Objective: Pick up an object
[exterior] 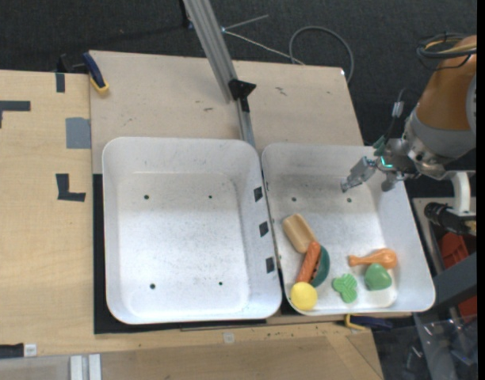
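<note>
Open room across the upper half of the right bin, bare floor under the claw hovering near that bin's far right side. Crowded toward the table's near right corner: tan block, carrot over a dark green piece, yellow ball, two green toys, orange drumstick, packed close together. Wide clear floor throughout the left bin. Slanted metal pole crossing the table's far edge above the wall between the bins
</note>
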`<action>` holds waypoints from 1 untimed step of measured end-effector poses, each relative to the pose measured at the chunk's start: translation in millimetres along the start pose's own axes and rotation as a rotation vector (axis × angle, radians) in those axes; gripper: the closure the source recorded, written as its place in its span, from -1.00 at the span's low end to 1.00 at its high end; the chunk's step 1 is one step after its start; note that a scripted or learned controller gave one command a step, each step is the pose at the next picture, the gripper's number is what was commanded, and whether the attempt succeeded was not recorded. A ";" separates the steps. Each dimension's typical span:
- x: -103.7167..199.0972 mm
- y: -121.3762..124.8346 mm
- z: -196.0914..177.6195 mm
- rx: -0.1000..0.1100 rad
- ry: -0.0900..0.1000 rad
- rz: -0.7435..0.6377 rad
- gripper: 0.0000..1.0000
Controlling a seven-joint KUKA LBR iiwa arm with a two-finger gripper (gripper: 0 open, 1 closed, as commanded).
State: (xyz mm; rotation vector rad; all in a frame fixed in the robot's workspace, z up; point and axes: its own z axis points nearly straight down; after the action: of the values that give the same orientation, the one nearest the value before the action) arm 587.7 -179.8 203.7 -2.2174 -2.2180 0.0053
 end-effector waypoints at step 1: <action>0.1 1.2 -2.9 -0.005 -0.001 -0.002 -1.00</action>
State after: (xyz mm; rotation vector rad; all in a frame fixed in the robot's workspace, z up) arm 588.9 -179.8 206.6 -2.2189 -2.2230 0.0012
